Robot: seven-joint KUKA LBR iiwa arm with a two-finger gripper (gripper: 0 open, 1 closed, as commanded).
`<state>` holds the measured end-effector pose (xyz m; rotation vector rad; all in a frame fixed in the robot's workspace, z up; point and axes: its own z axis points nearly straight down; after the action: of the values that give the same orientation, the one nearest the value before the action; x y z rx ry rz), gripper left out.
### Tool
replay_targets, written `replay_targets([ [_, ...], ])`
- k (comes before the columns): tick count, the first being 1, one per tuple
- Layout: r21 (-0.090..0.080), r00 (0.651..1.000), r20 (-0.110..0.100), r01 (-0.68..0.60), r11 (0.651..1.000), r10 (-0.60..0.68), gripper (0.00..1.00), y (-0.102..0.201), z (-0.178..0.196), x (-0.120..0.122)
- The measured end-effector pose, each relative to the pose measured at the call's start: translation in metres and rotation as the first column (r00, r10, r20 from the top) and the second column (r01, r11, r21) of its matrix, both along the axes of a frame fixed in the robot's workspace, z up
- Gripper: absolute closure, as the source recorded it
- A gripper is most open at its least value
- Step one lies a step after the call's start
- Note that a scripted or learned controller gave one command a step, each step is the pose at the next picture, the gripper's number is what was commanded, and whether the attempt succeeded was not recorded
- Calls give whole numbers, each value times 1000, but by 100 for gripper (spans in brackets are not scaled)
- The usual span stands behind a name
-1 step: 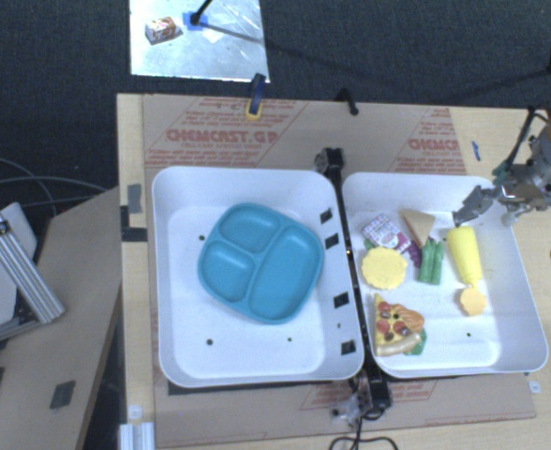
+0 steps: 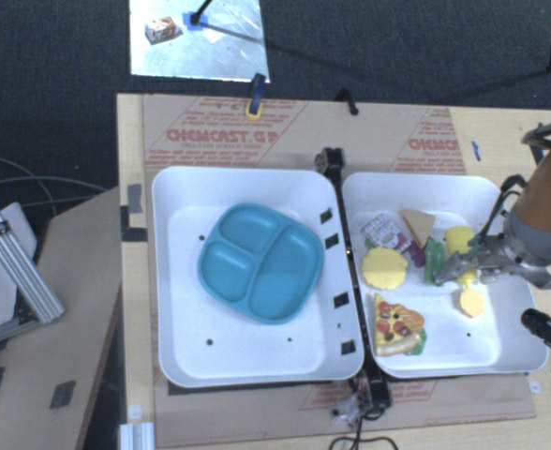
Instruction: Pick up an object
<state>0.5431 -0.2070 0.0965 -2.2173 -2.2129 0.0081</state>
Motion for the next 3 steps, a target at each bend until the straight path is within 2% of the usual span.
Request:
replay_targets([
  [1,-1,1000,6,-1,1000,1,0,1,-13,-57],
  [2,-1,1000,11,-10,1000,10,0,76,-12,-37],
  [3,-9,1000,30,-6,1000,6,0,44,213,-41],
])
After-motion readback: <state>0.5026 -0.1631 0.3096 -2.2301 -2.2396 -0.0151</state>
